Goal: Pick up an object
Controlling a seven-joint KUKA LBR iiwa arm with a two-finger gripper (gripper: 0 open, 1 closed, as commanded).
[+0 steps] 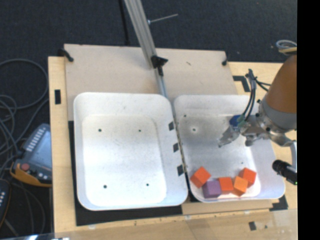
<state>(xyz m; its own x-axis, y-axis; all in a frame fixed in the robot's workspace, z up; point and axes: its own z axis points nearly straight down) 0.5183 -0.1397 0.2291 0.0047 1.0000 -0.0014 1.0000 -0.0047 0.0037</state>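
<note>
Several small blocks lie along the front edge of the right bin (210,109). An orange block (201,176) sits furthest left, with a purple block (212,188) beside it. Further right are two more orange blocks (226,184) (240,185) and a red-orange one (248,174). My gripper (236,141) hangs over the middle right of this bin, above and behind the blocks and apart from them. Its fingers are spread open with nothing between them. A blue part (235,120) shows on the wrist.
The left bin (125,149) stands beside the right one, with a dividing rim between them. A slanted metal rail (142,29) rises from behind the bins. Cables and a pendant (35,154) lie off the bench at left.
</note>
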